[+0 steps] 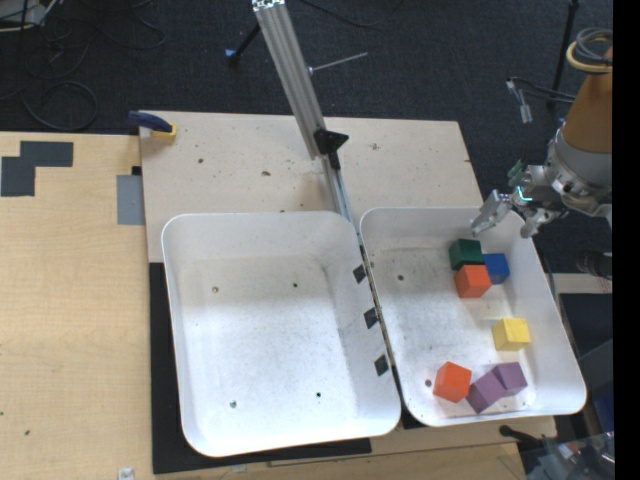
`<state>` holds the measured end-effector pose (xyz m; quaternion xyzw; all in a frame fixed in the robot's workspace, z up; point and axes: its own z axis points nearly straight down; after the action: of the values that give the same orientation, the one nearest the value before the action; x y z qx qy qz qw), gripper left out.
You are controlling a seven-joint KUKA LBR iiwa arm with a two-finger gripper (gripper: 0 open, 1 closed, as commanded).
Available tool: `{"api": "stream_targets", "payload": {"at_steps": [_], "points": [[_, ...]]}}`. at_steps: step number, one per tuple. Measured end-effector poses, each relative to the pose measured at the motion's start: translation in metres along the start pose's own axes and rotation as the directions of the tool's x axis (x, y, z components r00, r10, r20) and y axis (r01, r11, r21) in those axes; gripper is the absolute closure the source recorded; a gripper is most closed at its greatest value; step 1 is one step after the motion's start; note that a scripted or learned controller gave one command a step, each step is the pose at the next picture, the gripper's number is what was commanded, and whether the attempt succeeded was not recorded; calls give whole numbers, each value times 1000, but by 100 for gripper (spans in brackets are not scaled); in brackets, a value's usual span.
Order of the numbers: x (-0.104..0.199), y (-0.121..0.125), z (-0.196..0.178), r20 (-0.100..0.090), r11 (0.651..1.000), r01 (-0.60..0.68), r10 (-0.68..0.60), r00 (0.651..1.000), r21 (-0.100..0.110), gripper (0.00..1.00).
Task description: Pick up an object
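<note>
The right bin [420,268] holds several blocks. A green block [465,253], a blue block [496,267] and an orange-red block [472,281] cluster at its far right. A yellow block [511,333] lies alone further forward. Near the front sit an orange block [452,381] and a purple block [497,385]. My gripper [510,216] hangs open above the bin's far right rim, just beyond the green and blue blocks, with nothing between its fingers.
The left bin [260,328] sits beside the right one, with small black clips [369,317] along the shared wall. A slanted aluminium post [300,88] rises behind the bins. A blue-and-yellow tool [152,124] lies at the board's far left corner.
</note>
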<state>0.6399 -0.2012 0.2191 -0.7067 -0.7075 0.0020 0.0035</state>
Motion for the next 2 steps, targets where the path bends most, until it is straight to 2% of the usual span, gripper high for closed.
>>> {"api": "stream_targets", "payload": {"at_steps": [1,2], "points": [[1,1,-3,2,1000,4,-4,1000,-4,0],[-6,7,55,1,1000,0,0,1000,0,0]]}}
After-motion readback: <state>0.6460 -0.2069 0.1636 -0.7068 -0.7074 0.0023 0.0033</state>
